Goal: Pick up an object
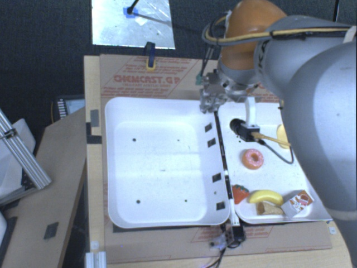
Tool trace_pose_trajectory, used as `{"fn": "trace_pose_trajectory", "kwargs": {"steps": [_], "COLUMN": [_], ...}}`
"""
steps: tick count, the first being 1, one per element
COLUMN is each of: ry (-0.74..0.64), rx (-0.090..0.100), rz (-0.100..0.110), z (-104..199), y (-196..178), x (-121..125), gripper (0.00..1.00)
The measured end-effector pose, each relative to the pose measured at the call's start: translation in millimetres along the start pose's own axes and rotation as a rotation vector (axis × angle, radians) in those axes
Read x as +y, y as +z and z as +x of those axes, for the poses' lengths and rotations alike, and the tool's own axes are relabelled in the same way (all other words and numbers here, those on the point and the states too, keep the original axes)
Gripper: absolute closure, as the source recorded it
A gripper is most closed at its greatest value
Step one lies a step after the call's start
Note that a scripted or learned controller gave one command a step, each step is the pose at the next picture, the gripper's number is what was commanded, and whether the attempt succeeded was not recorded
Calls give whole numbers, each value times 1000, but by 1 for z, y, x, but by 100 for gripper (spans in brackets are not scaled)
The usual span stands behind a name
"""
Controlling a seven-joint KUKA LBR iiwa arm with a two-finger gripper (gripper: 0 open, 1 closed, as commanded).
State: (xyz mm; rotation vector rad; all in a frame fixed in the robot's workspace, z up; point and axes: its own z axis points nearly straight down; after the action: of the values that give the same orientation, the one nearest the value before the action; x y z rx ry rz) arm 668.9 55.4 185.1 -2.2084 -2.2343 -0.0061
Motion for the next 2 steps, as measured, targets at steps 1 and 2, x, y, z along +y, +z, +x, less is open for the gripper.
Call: {"fn": "trace_pose_trajectory", "kwargs": {"steps": [1,2], "ry": [15,8], "rx": [-4,-3], "rz": [3,-1], "z": [-58,-55], "y": [1,-11], "x": [-22,-20], "gripper": [100,100]}}
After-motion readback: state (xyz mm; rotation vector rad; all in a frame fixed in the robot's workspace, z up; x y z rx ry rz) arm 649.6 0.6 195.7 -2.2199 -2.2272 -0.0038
